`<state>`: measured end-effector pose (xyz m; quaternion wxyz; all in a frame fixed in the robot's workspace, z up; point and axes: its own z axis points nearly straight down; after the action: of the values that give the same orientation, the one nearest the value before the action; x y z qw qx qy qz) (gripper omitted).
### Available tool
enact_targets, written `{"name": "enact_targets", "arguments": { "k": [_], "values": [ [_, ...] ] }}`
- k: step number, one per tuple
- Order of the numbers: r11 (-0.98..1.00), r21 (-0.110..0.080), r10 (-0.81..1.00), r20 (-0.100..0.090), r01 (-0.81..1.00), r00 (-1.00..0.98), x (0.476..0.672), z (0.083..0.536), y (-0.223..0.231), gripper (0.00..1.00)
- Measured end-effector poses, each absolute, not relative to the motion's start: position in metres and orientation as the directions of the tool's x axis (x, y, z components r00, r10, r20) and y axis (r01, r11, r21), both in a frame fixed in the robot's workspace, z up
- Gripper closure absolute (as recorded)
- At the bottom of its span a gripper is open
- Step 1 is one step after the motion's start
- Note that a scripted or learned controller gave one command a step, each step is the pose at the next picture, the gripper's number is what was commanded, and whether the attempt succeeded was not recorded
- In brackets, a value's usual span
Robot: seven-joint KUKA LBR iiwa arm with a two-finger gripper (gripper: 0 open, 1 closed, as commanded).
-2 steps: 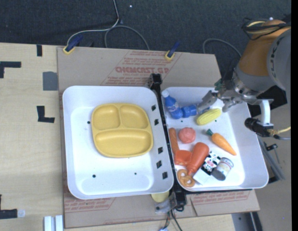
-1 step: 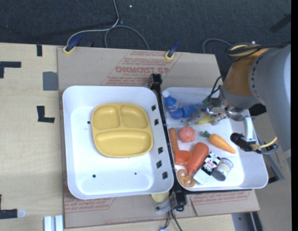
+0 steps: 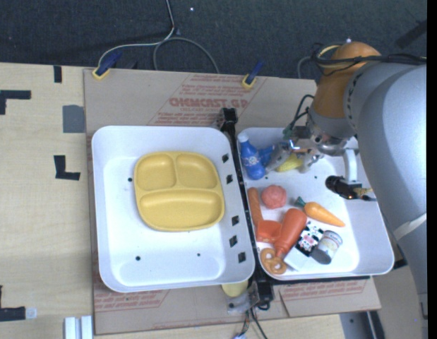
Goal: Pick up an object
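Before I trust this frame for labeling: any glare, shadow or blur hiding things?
Camera view: even lighting, soft shadows along the bin walls; the yellow tray is sharp and glare-free; the white bin is bright but not washed out; small toys under the gripper blur together, so they are hard to tell apart.

Bins [image 3: 109, 189]: white. Divided plate [image 3: 179, 191]: yellow. Bottle [image 3: 250, 159]: blue, white cap. Ball [image 3: 274, 196]: pink. Carrot [image 3: 322, 213]: orange, green stem. Bench [image 3: 34, 210]: light wood with black marks. Arm [image 3: 387, 119]: grey, orange band.
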<state>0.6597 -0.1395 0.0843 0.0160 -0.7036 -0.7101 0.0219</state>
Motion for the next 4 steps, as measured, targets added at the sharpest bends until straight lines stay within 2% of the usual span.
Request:
{"name": "enact_targets", "arguments": {
  "k": [1, 2, 3, 4],
  "values": [
    [0.004, -0.059, 1.0, -0.006, 0.998, -0.005, 0.657, 0.091, -0.14, 1.0],
    [0.006, -0.052, 1.0, -0.007, 0.999, -0.007, 0.658, 0.092, -0.14, 0.0],
    [-0.003, 0.007, 1.0, -0.004, 1.0, 0.003, 0.669, 0.166, -0.202, 0.0],
    [-0.003, 0.001, 1.0, -0.001, 1.0, 0.003, 0.604, 0.082, -0.22, 0.0]
  ]
}}
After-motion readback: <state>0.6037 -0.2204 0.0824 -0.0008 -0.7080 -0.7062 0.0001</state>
